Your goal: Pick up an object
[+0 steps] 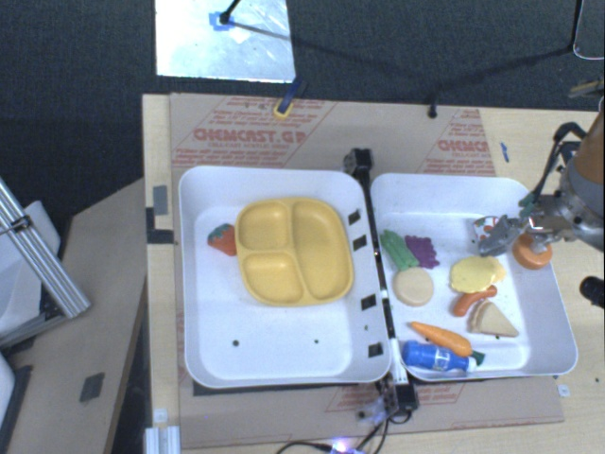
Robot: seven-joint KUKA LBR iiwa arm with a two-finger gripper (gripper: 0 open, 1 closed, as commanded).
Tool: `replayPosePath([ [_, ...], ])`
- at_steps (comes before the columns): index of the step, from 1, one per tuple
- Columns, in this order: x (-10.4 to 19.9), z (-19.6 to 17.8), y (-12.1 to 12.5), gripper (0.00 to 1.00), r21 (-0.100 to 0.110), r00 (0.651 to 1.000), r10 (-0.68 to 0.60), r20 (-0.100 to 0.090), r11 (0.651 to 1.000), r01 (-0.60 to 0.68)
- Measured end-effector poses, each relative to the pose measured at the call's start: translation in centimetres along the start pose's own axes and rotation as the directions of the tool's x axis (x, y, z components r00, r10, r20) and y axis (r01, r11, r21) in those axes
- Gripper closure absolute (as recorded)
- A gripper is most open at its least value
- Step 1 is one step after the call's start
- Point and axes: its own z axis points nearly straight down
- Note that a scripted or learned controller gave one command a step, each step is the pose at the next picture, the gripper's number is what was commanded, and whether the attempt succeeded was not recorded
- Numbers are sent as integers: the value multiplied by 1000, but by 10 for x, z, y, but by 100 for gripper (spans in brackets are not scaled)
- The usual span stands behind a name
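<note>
While the arm reaches in over the right bin (558,343), you can see the gripper (493,237) hanging just above the bin floor, up beside the yellow food piece (475,273). Whether it is released or clenched you cannot tell at this size, and nothing shows as held. Around that yellow piece lie the candidates: an orange round piece (533,253) just beyond it near the wrist, a sausage (471,301) and a bread wedge (493,321) below it, a cream disc (413,287) beside it, grapes (422,251) farther off. This looks like the approach step, no pick made. Next you would need the tool centred over one piece, most likely the yellow one, then lowered squarely.
</note>
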Motion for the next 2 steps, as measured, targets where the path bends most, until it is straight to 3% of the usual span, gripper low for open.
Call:
replayPosePath([
  [1,0,-6,3,0,-11,1000,-3,2,1000,3],
  [2,0,36,2,0,-8,1000,-1,2,1000,1],
])
